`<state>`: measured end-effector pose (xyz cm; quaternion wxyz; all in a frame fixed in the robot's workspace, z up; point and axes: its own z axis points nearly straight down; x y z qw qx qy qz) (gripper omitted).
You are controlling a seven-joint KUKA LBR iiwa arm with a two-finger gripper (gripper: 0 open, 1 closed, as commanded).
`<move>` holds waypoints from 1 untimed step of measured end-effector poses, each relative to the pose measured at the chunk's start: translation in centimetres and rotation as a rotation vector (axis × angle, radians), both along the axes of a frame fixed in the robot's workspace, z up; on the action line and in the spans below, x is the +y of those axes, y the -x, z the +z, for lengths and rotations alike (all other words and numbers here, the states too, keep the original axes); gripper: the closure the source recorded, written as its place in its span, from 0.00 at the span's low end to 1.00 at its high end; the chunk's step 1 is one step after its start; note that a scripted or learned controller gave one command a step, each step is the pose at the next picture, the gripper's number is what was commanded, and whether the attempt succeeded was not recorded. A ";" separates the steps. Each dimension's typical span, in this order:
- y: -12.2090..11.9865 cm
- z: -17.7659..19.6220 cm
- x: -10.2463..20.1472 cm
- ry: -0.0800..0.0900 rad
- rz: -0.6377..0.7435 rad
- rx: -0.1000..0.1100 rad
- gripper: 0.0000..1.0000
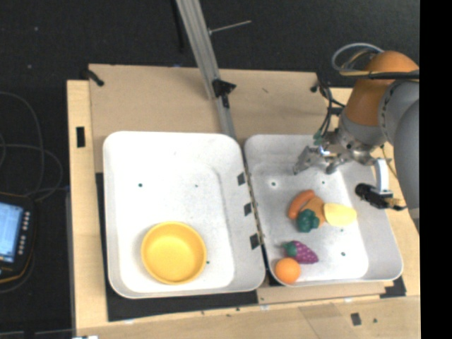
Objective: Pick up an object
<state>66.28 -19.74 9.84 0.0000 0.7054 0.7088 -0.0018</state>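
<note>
Well, claw (pixel 319 159) w/ tips apart over right bin (pixel 374 263), holding nothing, toy carrot (pixel 302 202) nearby, no legible text.

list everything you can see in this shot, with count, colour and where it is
bowl: 1, yellow, front of the left bin
left bin: 1, white, left half of the bench
right bin: 1, white, right half of the bench
carrot: 1, orange, middle of the right bin
broccoli: 1, dark green, against the carrot's front
yellow piece: 1, pale yellow, right of the broccoli
grapes: 1 bunch, purple, front of the right bin
orange: 1, orange, front edge of the right bin
metal pole: 1, grey, behind the bins
handheld screen: 1, dark, far left
gripper: 1, grey metal, over the back of the right bin
arm: 1, grey with orange band, right side
</note>
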 end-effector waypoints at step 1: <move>-0.2 1.5 -0.1 0.004 0.002 -0.008 1.00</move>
